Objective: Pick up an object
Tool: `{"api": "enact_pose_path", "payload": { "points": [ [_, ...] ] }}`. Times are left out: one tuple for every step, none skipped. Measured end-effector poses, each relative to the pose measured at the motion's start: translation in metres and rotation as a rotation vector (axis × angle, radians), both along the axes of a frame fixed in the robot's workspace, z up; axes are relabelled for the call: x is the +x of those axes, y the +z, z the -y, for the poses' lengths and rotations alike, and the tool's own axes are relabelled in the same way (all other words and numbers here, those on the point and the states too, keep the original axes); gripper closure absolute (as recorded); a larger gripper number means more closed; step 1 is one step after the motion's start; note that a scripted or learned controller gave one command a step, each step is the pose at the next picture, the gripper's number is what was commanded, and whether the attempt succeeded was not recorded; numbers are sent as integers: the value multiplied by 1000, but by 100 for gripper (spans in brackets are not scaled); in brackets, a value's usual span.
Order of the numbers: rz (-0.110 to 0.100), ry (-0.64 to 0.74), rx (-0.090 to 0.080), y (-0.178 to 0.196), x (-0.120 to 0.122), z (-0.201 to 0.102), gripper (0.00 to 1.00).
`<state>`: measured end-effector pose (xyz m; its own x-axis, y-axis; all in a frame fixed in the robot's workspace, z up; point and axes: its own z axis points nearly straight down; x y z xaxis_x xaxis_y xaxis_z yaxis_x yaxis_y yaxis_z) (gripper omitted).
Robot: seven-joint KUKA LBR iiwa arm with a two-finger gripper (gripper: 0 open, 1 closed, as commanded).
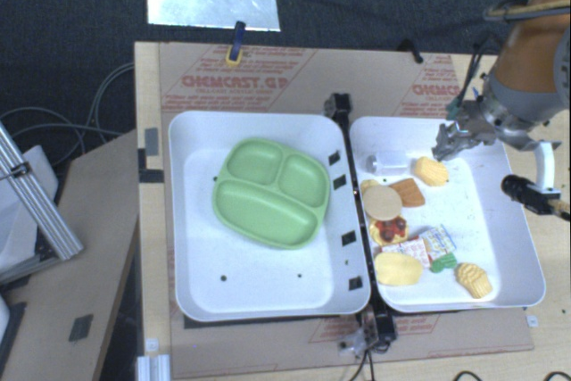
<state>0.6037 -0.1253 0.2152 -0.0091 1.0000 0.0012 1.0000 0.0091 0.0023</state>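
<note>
The right white bin (pixel 513 219) holds several toy foods: a yellow corn-like piece (pixel 432 171), an orange-brown piece (pixel 409 192), a round bun (pixel 383 202), a red and yellow piece (pixel 390 230), a white packet (pixel 435 242), a pale yellow lump (pixel 398 269), a small green piece (pixel 443 263) and a yellow ridged piece (pixel 475 279). A clear small item (pixel 385 163) lies near the bin's back left. My gripper (pixel 444 147) hangs over the bin's back part, just above and right of the corn-like piece, with nothing seen between its tips.
The left white bin (pixel 192 281) carries a green divided plate (pixel 271 191). A black divider with clips (pixel 350 192) runs between the bins. A black part of the arm (pixel 526 190) juts over the right bin's right edge. Cardboard lies under both bins.
</note>
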Motion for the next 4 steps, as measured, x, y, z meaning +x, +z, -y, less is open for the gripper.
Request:
{"api": "enact_pose_path", "payload": {
  "points": [
    [0, 2, 1, 10, 0, -59, 100],
    [0, 0, 0, 8, 7, -114, 100],
    [0, -9, -2, 0, 17, -101, 100],
    [1, -5, -1, 17, 21, -102, 100]
  ]
}}
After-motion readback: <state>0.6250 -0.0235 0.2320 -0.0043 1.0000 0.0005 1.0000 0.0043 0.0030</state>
